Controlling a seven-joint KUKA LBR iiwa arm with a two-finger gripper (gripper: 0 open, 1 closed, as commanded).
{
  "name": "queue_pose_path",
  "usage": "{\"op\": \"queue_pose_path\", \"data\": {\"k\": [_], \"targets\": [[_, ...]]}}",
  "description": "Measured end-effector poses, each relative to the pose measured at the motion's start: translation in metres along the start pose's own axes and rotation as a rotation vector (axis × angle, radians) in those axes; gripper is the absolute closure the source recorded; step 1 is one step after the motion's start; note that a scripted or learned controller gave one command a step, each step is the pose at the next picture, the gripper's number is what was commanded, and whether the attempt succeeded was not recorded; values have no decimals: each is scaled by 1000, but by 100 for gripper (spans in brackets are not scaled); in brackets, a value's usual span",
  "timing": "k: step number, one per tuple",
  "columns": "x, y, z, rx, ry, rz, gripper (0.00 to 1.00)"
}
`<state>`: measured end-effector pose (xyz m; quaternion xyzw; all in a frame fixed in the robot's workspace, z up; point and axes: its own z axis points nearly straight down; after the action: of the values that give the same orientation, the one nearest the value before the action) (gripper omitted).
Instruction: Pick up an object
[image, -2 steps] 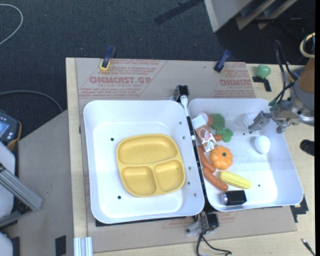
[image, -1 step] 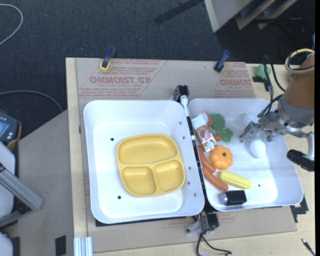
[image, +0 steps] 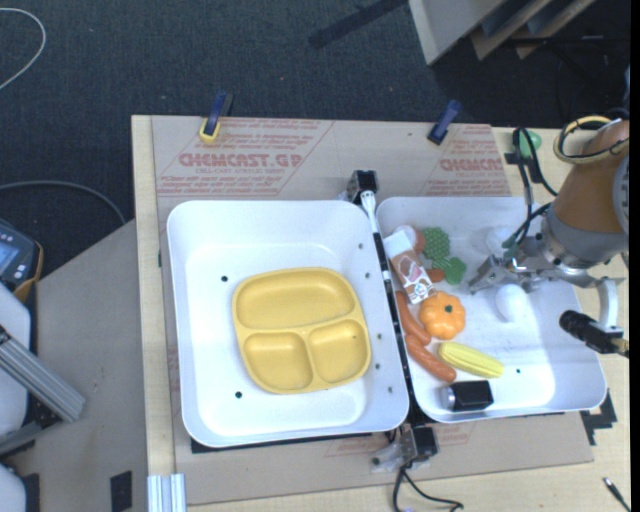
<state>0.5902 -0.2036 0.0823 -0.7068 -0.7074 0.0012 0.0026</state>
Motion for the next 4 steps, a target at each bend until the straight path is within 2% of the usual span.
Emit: {"op": "queue_pose_path", "data": {"k": [1,2,3,4], "targets": [[-1,2,-14,-7,-3,0,100],[4,-3,-61,-12,-4,0,100],[4,8,-119,-12,-5,-1,100],[3,9,-145,-11,-4,0,100]]}}
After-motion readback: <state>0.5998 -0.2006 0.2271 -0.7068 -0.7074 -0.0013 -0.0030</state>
